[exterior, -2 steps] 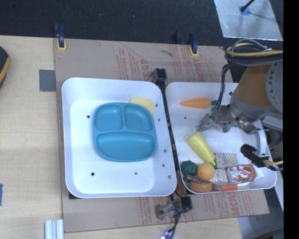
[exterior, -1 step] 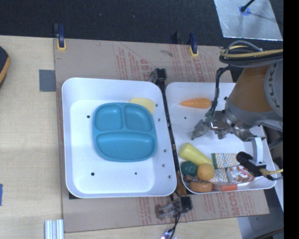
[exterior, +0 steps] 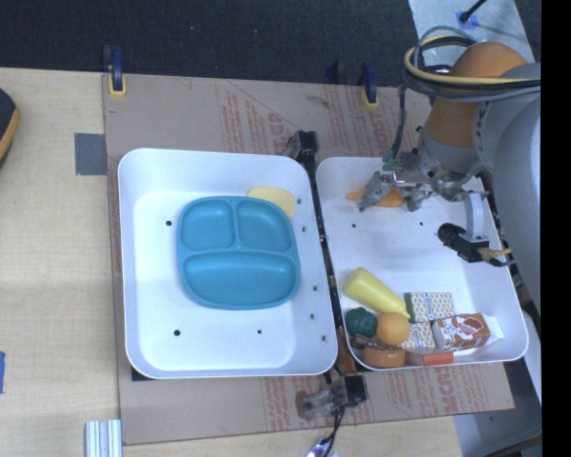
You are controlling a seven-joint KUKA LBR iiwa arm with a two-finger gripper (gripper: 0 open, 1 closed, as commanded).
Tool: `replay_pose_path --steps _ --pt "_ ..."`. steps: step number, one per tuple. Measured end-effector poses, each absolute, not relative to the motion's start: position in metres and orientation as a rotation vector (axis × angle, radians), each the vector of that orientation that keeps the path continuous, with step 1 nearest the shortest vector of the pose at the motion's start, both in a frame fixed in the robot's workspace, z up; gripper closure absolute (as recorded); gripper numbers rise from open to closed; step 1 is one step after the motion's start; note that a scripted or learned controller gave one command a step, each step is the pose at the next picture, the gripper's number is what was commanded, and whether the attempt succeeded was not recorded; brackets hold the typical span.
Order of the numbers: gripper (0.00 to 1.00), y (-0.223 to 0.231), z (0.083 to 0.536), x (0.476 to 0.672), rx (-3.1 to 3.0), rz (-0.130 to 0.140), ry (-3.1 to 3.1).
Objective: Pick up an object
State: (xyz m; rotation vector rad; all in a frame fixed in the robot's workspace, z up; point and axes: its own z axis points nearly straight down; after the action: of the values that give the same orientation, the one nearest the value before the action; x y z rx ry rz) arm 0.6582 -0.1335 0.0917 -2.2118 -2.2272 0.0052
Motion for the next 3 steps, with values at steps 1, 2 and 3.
replay_pose_path --steps 1,2,3 --pt "0.0 -0.2 0.114 0.656 -2.224 0.005 -2.222" --pt "0.0 -0.203 0.09 0.553 -2.213 0.012 -2.214" --pt "0.0 -0.139 0.093 0.639 -2.209 -0.006 -2.237"
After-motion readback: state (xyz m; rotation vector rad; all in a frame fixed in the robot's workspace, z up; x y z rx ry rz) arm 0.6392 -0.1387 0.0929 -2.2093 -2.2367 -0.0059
